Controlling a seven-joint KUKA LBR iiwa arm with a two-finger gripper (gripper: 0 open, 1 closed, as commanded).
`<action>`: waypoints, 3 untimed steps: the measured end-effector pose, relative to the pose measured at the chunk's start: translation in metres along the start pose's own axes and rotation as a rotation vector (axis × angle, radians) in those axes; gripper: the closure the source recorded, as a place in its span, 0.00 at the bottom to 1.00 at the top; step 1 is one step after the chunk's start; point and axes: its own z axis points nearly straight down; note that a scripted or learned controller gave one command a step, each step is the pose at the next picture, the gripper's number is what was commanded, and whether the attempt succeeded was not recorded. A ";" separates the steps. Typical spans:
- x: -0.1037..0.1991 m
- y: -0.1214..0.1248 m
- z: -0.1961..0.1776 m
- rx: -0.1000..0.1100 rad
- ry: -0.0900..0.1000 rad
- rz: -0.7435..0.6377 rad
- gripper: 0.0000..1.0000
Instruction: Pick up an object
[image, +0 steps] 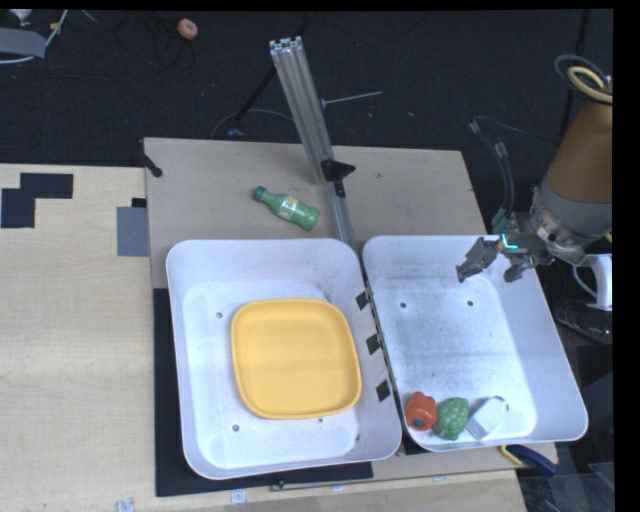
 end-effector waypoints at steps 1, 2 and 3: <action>0.000 0.000 0.000 0.000 0.000 0.000 0.00; 0.002 -0.007 0.061 0.005 0.001 0.000 0.00; 0.009 -0.004 0.120 0.005 0.001 -0.001 0.00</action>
